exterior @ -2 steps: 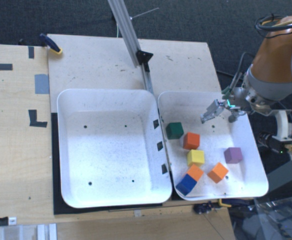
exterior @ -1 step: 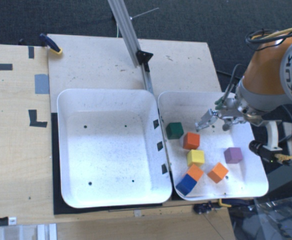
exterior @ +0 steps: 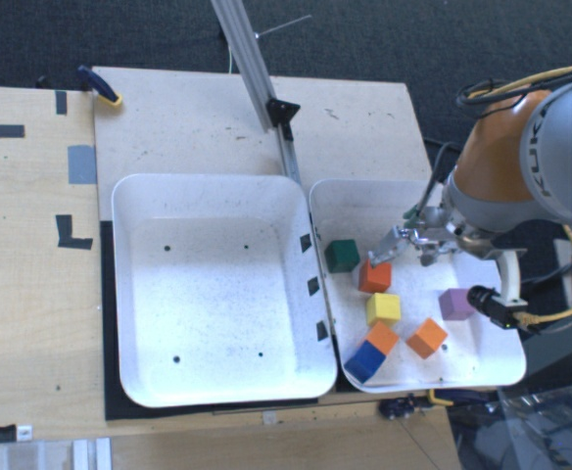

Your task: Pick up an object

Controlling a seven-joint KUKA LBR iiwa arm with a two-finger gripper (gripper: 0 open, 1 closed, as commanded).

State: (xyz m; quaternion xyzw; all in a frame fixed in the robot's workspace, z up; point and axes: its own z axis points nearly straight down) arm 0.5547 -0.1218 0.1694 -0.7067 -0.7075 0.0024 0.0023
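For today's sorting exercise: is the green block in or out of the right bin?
In. The green block sits on the floor of the right bin, near its left wall.

Robotics lab test station.
Plywood surface (exterior: 217, 125) with tape marks, two white bins (exterior: 129, 204), industrial arm (exterior: 521, 155) at 3 o'clock.

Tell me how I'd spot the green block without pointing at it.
Look at the right white bin, the one the grey and orange arm reaches into. Among its scattered blocks, the green block sits nearest the wall shared with the other bin, just left of a red block. It is the only green piece, and the darkest.
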